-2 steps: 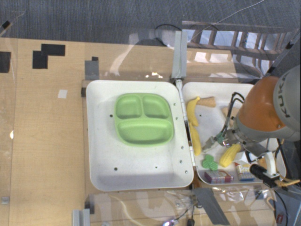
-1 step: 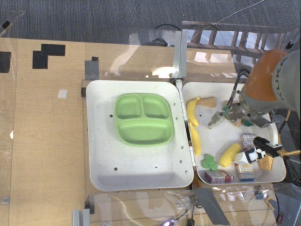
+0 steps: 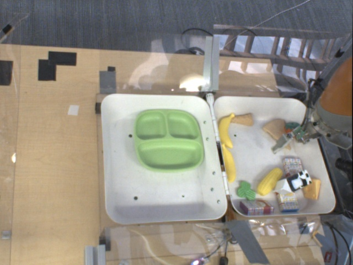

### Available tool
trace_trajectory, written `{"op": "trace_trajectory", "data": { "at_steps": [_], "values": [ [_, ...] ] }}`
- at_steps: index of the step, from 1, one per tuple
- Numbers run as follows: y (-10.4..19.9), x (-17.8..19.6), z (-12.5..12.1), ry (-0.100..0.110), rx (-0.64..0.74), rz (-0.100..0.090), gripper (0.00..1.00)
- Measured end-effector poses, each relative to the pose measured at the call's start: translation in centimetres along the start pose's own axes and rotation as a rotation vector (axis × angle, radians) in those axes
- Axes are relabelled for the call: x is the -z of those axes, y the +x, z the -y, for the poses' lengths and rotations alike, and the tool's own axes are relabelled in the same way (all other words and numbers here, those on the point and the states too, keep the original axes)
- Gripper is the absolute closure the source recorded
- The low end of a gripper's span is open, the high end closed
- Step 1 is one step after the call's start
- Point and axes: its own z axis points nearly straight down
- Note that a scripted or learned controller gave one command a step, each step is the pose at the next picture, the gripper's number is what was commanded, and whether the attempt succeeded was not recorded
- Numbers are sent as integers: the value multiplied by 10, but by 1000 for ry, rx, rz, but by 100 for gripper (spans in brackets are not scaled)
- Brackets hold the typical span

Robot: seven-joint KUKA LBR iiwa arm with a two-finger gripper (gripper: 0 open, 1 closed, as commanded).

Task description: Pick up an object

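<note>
The right white bin (image 3: 259, 153) holds several toy foods. A yellow banana (image 3: 226, 147) lies along its left wall. A tan bread wedge (image 3: 244, 119) and a toast slice (image 3: 273, 128) lie at the back. A yellow corn cob (image 3: 269, 181), a green broccoli (image 3: 246, 190), a black-and-white cow (image 3: 300, 179), an orange wedge (image 3: 313, 189) and small boxes (image 3: 287, 201) crowd the front. My gripper (image 3: 288, 138) hangs low over the bin's right part, just beside the toast slice, and nothing shows held in it.
The left white bin (image 3: 118, 197) holds a green divided plate (image 3: 167, 138) in its middle. A metal post (image 3: 210, 65) stands behind the seam between the bins. A printed box (image 3: 292, 164) lies just in front of the gripper.
</note>
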Motion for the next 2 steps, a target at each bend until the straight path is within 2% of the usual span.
{"op": "trace_trajectory", "data": {
  "at_steps": [1, 2],
  "values": [
    [-15, -36, -58, 8, -73, -4, 0],
    [-30, -40, -74, 57, -127, -37, 0]
  ]
}}
